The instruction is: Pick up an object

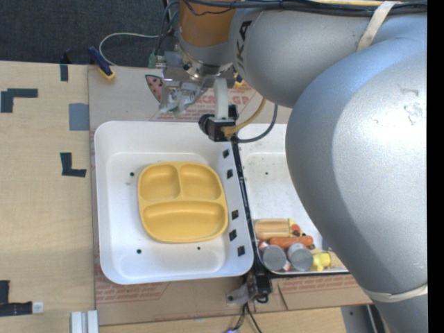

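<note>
Arm (361, 137): grey bulk, nearest the lens.
Small objects (288, 245): right bin corner, well below the pincer.
Yellow tray (182, 201): left bin, below the pincer.
Pincer (177, 97): above the bins' far edge; opening cannot tell.
Progress: nothing visibly picked yet.

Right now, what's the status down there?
Gripper above left bin's far rim, holding nothing visible. Yellow divided plastic plate in left white bin. Small toy foods in right bin's near corner.

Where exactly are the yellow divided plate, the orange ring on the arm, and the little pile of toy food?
yellow plate (182, 201), camera view, centre ridge.
orange ring (208, 9), camera view, its front face.
toy food pile (288, 245), camera view, orange piece in the middle.
</note>
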### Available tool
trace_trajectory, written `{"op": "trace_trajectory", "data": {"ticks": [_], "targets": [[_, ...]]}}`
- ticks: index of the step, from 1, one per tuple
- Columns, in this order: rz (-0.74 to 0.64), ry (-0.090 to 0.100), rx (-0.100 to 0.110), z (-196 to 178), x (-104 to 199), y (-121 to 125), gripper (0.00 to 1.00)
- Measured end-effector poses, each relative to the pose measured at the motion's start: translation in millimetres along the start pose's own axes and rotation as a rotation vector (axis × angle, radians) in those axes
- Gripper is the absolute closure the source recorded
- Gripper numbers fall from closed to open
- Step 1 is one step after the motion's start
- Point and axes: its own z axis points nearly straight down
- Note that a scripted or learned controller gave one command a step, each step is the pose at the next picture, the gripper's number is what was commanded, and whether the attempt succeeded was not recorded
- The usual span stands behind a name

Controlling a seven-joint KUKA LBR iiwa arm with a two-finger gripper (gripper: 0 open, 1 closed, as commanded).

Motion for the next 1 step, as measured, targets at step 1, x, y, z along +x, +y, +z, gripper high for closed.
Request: {"op": "trace_trajectory", "data": {"ticks": [1], "targets": [[0.002,-0.002,0.0,7.0,-58.7,0.1,1.0]]}}
